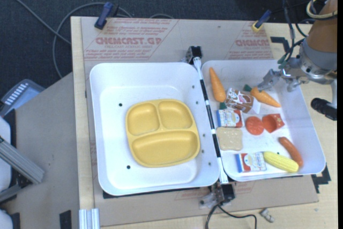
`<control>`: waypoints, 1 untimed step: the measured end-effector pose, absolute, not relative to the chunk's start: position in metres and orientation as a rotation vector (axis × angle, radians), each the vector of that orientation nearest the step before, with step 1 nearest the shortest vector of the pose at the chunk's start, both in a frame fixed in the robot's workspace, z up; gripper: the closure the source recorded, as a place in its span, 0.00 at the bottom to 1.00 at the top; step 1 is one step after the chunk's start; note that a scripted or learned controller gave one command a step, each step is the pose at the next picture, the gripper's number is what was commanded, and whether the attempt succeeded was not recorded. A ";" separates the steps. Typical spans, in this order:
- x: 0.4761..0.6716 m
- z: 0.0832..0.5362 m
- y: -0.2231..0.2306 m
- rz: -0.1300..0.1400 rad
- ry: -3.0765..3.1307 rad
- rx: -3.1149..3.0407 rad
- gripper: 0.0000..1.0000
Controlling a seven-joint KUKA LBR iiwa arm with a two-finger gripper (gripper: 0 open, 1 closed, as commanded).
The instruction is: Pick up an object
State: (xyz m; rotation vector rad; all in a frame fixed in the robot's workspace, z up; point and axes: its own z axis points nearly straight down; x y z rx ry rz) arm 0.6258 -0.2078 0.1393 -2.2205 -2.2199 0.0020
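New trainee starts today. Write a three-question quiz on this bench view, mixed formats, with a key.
1. True or false: the yellow tray lies in the right bin.
2. Which item lies nearest the gripper? A. corn B. small carrot C. sausage
3. Fill in: the long carrot lies close to the divider, in the ____ bin.

Key
1. False. It lies in the left bin.
2. B. The small carrot lies just beneath the gripper; corn and sausage sit at the bin's near end.
3. Right.
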 end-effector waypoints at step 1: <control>0.570 0.085 -0.197 -0.001 -2.222 -2.222 0.00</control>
